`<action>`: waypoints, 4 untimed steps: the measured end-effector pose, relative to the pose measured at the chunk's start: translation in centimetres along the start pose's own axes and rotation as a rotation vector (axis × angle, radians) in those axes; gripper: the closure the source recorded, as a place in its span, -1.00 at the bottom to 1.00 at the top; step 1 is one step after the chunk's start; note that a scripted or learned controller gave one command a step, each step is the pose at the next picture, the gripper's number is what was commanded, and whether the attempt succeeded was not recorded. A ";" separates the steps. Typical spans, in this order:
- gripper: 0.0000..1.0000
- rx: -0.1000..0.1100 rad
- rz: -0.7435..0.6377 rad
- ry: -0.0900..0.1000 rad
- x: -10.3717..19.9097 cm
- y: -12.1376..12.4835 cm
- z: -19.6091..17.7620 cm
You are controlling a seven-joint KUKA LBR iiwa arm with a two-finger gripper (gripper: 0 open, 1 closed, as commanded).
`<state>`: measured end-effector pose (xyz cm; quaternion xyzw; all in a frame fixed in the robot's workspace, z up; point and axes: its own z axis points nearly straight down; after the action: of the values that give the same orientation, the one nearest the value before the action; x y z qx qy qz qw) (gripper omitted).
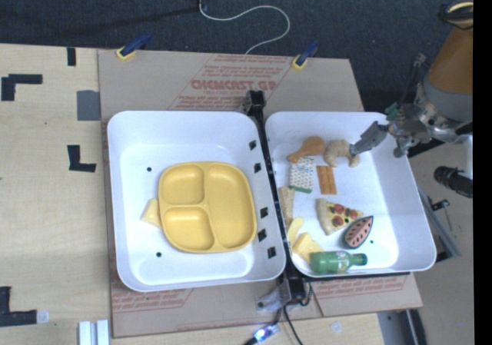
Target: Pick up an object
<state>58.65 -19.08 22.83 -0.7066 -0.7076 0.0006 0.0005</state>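
The right bin (400,205) holds several toy foods: a brown drumstick (307,147), a pale lump (337,151), a patterned cracker (302,176), an orange stick (327,180), a pizza slice (334,215), a watermelon slice (358,231), a cheese wedge (306,245) and a green bottle (337,261). My gripper (384,140) hangs over the bin's far right corner. It is open, with nothing between its fingers. Its left finger (367,140) points toward the pale lump, just right of it.
The left bin (131,151) carries a yellow divided plate (207,207) with a yellow wedge (149,213) tucked at its left edge. Black clips line the wall between the bins (265,182). Both bins rest on cardboard (223,82). A cable (254,13) lies beyond.
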 end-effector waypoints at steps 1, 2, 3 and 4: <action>-1.00 0.002 -0.001 0.000 0.4 -0.2 6.2; -1.00 0.004 -0.001 0.000 0.8 -0.3 12.6; -1.00 0.001 -0.001 -0.001 0.9 -0.3 14.5; 1.00 -0.002 -0.002 -0.002 1.0 -0.2 13.3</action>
<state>58.46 -18.11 9.52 -0.7058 -0.7084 0.0004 -0.0008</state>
